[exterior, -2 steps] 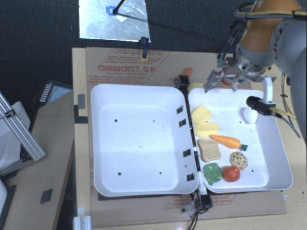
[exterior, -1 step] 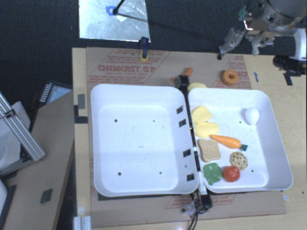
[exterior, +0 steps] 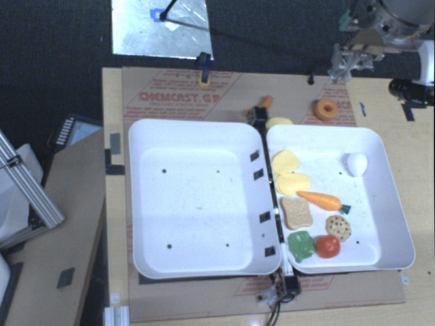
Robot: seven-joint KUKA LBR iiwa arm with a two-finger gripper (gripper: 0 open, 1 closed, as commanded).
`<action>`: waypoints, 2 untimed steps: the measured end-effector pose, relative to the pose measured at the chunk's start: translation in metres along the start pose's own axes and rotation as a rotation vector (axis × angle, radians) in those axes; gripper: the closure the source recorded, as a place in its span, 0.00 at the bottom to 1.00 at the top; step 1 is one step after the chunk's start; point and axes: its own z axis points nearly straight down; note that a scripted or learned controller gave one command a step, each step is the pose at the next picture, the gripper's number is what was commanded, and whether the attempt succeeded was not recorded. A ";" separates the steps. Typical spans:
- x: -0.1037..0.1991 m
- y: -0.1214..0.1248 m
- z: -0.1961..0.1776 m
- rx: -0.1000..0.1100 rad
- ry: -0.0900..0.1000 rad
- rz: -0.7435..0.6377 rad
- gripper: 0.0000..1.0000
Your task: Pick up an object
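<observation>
The arm (exterior: 408,5) is reaching in at the upper right corner, its orange band showing at the top edge, and its pincer (exterior: 342,70) is hanging above the brown surface (exterior: 177,94), beyond the far rim of the right bin (exterior: 391,202). Whether it is apart or together cannot be told. Nothing is sitting in it. In the right bin are lying a white egg (exterior: 356,163), two yellow chips (exterior: 289,172), a carrot (exterior: 319,199), a bread slice (exterior: 296,212), a cookie (exterior: 338,227), a tomato (exterior: 327,246) and a green broccoli piece (exterior: 301,245). A doughnut (exterior: 326,109) is resting on the surface, just below the pincer. The left bin (exterior: 143,148) is lying beside the right one.
</observation>
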 end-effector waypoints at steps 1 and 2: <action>0.079 -0.015 -0.047 0.001 0.004 -0.001 1.00; 0.126 0.000 -0.069 0.001 0.004 0.002 1.00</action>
